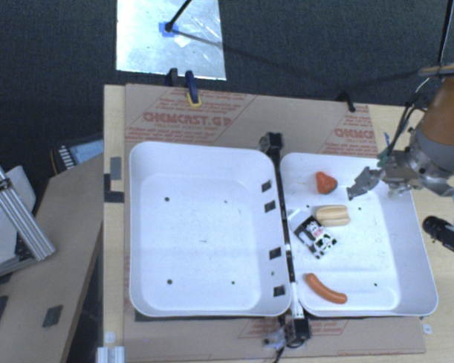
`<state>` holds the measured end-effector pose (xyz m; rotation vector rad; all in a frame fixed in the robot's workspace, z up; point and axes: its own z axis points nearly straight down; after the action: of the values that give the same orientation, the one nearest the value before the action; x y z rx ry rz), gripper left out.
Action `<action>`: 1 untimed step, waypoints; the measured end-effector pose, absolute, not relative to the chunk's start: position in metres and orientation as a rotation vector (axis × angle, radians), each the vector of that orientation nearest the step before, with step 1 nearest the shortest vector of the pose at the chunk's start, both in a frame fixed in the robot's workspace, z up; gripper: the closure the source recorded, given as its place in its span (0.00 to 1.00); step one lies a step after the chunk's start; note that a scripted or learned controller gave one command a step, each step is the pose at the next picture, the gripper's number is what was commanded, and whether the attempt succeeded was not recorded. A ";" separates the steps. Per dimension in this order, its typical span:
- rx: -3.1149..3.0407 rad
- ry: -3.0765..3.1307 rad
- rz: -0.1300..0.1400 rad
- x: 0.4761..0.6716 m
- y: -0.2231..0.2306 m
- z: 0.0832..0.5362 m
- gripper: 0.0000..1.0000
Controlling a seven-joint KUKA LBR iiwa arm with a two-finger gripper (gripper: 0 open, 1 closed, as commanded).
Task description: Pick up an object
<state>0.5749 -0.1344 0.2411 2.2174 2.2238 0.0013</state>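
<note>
Four things lie in your right bin; the red strawberry sits nearest, just left of the pincer, a bit lower. I cannot tell its state, so reach left

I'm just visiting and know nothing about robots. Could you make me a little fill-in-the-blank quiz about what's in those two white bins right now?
1. All the objects lie in the ____ bin.
2. The sausage lies nearest the camera; its colour is ____.
3. The bun-shaped piece lies between the red strawberry-like piece and the ____ toy.
4. The gripper hovers over that bin's ____ side.

Missing words: right; orange; black-and-white; far
</note>
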 end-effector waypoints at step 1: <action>2.217 2.210 0.009 0.484 -0.164 0.376 0.00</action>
<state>0.4839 -0.1640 0.3758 2.2168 2.2103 0.0089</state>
